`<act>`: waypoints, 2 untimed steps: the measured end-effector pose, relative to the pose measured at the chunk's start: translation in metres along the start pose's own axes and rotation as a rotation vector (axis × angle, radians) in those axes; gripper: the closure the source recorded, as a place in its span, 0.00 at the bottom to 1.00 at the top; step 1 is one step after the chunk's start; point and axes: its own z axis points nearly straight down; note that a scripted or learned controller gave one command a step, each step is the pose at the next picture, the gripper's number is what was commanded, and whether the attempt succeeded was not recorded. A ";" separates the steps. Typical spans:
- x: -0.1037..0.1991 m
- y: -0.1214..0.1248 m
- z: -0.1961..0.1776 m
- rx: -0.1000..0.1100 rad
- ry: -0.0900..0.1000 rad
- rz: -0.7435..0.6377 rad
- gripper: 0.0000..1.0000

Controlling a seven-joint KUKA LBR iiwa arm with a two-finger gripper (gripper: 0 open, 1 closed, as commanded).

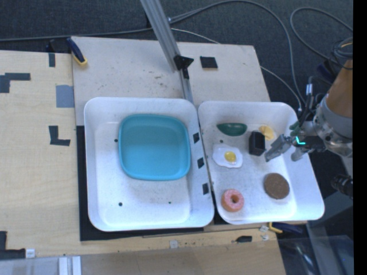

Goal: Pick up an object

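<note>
While the grey two-finger gripper (281,146) hangs over the right white bin (304,208) near its right wall, fingers spread, holding nothing, small black block (256,143) just left, yellow piece (267,133) beside, round brown disc (276,186) nearer, open floor between.

The arm (344,105) is cut off at the right, and the claw's (285,146) tips (blurred) can't be read.

Count on inspection: two white bins, left bin (97,171) and right bin (304,193). Left bin: one blue plate (154,146). Right bin: one green piece (232,129), one yellow piece (267,133), one black block (256,143), one fried egg (227,157), one pink doughnut (233,200), one brown disc (276,186).
</note>
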 end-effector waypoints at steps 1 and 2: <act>0.000 0.000 0.000 0.000 0.000 0.000 0.00; -0.003 0.005 0.060 0.005 0.001 0.000 0.00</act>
